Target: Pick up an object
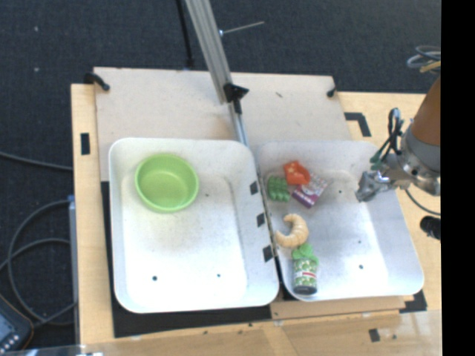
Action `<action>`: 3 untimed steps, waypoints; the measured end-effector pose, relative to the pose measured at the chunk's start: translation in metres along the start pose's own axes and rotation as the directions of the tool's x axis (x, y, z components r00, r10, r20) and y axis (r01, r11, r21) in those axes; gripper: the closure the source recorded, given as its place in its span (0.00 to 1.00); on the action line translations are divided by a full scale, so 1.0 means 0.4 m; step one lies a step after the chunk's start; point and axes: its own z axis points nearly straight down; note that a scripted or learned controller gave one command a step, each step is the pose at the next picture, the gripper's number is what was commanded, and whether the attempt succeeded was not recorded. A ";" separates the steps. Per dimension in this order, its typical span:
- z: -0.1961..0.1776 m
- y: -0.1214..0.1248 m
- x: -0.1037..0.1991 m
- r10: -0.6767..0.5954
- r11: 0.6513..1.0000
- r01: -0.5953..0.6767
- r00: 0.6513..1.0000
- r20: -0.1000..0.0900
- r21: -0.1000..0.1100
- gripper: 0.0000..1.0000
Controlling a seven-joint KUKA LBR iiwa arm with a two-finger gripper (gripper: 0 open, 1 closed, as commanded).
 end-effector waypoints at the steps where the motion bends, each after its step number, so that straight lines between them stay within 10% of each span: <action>1: 0.006 0.021 0.146 -0.007 1.000 0.007 1.000 -0.003 -0.002 1.00; 3: 0.020 0.035 0.405 -0.008 1.000 0.008 1.000 -0.005 0.000 1.00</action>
